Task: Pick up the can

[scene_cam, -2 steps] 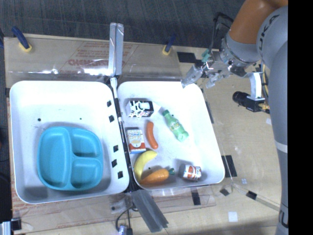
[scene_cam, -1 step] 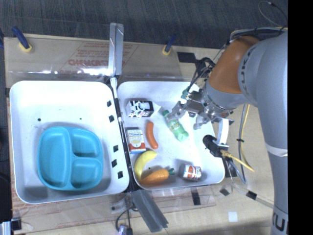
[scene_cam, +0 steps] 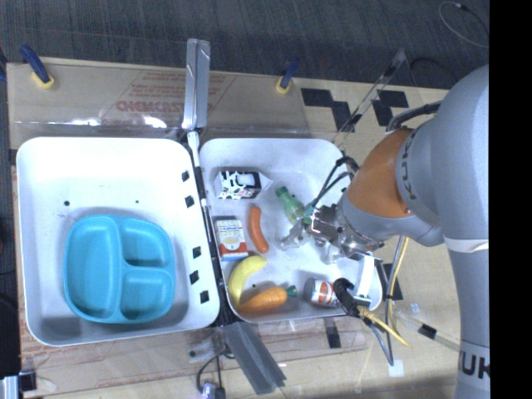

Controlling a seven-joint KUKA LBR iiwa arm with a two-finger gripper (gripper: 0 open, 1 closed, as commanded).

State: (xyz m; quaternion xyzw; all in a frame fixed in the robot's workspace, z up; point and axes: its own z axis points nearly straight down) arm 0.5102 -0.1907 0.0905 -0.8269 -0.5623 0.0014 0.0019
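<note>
One can (scene_cam: 320,292) lies on its side near the front edge of the right bin (scene_cam: 274,150), toward that bin's right corner, its red-and-white label facing up. I count a single can. Just to its left rests one carrot (scene_cam: 264,299), orange with a green tip pointing toward the can; the two are close but I cannot tell whether they touch. One banana (scene_cam: 242,274) curves above the carrot, against the bin's left side.

Further up the same bin: one small red-and-white carton (scene_cam: 230,236), one orange sausage-shaped item (scene_cam: 258,229) just beside it, one black-and-white cow-patterned carton (scene_cam: 239,184) near the top left, and one green bottle (scene_cam: 290,203) lying tilted toward the middle.

My pincer (scene_cam: 306,229) hangs over the middle of the right bin, beside the green bottle's lower end and well up from the can; whether its fingers are wide or narrow I cannot tell, since the metal parts blur together. My wrist, with its orange band (scene_cam: 378,181), and grey arm (scene_cam: 461,173) cover the bin's right rim, and a dark cable end sits just right of the can.

The left bin (scene_cam: 33,223) holds one blue divided tray (scene_cam: 120,267) with three compartments, set toward the front. Both bins sit side by side on the counter (scene_cam: 349,94), with two blue clamps, one (scene_cam: 36,66) at the back left and one (scene_cam: 288,76) at the back middle.
</note>
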